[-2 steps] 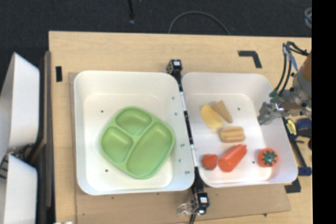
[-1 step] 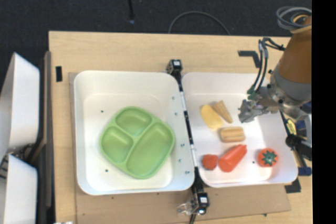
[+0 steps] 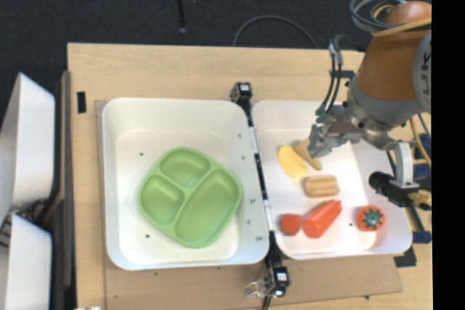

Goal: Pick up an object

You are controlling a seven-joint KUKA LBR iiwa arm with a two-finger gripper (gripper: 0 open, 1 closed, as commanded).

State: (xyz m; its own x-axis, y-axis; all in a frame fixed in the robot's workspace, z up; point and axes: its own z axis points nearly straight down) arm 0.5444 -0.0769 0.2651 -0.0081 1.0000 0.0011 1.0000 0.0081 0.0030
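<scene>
Overall, the pick had not been completed at this moment. Left of centre, the left bin [image 3: 116, 178] held a green divided plate [image 3: 190, 197], lying flat and apart from the arm. Right of centre, the right bin [image 3: 272, 120] held the candidate objects: a yellow piece [image 3: 292, 162], a tan bread roll [image 3: 320, 186] just below it, and along the lower edge a small red ball [image 3: 290, 224], a carrot-like orange piece [image 3: 322, 218] and a tomato [image 3: 370, 218]. The gripper [image 3: 314, 150] stood low at the upper right edge of the yellow piece; whether it was released or clenched could not be told. Every object rested on the bin floor, so closing and lifting apparently remained.
</scene>
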